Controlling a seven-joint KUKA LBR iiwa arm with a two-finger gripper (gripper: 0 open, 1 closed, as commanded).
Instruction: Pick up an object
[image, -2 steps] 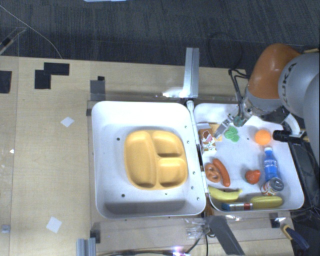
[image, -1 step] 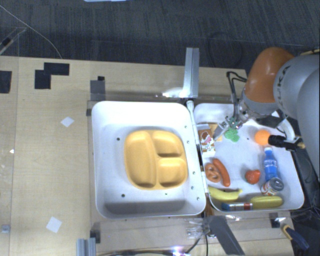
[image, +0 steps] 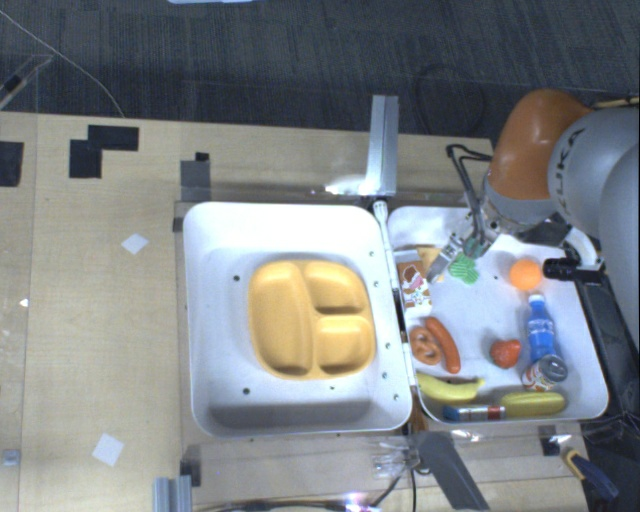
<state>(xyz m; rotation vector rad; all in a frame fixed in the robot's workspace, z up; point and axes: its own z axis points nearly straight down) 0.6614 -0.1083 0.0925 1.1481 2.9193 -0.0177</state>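
2 glossy white bins (image: 200, 300); L w/ smooth yellow 3-section tray (image: 310, 318).

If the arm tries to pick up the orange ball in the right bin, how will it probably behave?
The orange ball looks round and smooth, so it would likely roll away if nudged off-centre. It lies on the open floor of the right bin, with nothing touching it to stop it. It seems small, so it is probably light.
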